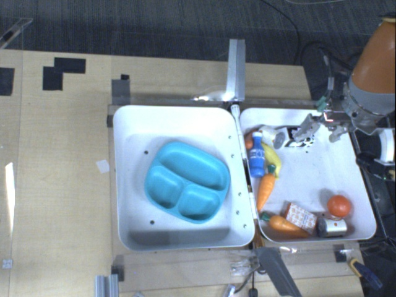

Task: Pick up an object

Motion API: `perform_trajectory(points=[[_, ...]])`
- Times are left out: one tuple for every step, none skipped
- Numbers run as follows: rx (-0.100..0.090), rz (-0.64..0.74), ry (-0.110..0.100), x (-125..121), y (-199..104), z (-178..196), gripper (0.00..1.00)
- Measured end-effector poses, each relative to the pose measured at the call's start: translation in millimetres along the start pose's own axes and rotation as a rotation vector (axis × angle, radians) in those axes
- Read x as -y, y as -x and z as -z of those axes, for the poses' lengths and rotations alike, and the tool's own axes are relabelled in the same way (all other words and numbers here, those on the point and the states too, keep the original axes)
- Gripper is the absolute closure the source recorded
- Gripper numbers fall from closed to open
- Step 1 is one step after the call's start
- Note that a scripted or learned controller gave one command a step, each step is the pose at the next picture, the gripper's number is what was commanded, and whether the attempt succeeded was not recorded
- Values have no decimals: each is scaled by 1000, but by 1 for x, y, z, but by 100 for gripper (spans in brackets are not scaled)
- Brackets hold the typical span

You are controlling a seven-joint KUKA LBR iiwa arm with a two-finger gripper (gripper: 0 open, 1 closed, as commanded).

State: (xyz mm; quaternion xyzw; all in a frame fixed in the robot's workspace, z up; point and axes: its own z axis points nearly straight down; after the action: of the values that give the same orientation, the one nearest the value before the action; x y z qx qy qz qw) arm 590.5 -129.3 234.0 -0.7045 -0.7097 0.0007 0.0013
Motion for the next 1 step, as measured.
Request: perform_trajectory(points=[[1,-66,6,28,-26,-137,0]])
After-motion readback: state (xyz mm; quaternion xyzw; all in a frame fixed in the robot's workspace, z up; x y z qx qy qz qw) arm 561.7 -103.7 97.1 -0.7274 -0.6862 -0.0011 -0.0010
